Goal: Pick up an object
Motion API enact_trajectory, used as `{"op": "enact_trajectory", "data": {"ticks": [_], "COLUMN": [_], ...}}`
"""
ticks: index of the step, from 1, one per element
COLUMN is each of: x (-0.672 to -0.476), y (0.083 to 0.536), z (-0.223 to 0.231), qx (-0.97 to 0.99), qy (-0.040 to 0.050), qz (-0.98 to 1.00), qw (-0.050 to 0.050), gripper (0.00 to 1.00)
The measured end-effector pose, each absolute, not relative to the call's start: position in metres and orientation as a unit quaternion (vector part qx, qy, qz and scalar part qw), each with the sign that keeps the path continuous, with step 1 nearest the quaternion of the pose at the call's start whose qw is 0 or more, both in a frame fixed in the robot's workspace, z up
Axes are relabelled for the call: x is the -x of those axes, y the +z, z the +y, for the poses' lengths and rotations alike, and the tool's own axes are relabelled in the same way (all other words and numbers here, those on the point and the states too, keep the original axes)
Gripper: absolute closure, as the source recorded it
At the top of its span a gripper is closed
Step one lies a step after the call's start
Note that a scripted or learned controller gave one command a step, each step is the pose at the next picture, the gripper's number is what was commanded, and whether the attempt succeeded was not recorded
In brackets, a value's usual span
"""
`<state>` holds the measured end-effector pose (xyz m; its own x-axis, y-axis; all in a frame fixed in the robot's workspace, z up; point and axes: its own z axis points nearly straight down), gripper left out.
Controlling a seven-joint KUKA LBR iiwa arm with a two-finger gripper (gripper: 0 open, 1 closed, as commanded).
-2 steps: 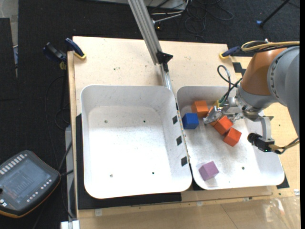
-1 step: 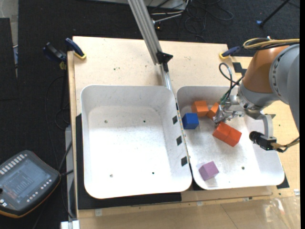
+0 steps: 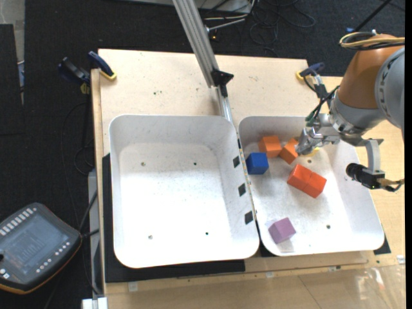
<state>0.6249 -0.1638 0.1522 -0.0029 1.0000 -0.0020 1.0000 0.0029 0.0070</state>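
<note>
Orange blocks [image 3: 306, 181], a blue cube [image 3: 257, 163] and a lilac cube [image 3: 282, 230] in a white bin [image 3: 360, 227].

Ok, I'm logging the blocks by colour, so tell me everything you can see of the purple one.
The purple block is a small, pale purple cube with a matte look and clean edges, maybe foam or painted wood. It sits flat on the floor of the right bin, near that bin's front left corner, turned a little off the bin's sides. It stands alone, apart from the blue block and the large orange block farther back. The tool is far from it.
</note>
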Motion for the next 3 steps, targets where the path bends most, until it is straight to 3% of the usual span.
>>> {"op": "enact_trajectory", "data": {"ticks": [2,3], "x": [-0.627,-0.633], "y": [0.262,0.247], "z": [-0.17,-0.116], "qx": [-0.706,-0.704], "qy": [0.0018,0.0005], "qz": [0.708,0.71], "qw": [0.004,-0.001], "gripper": [1.0,1.0]}}
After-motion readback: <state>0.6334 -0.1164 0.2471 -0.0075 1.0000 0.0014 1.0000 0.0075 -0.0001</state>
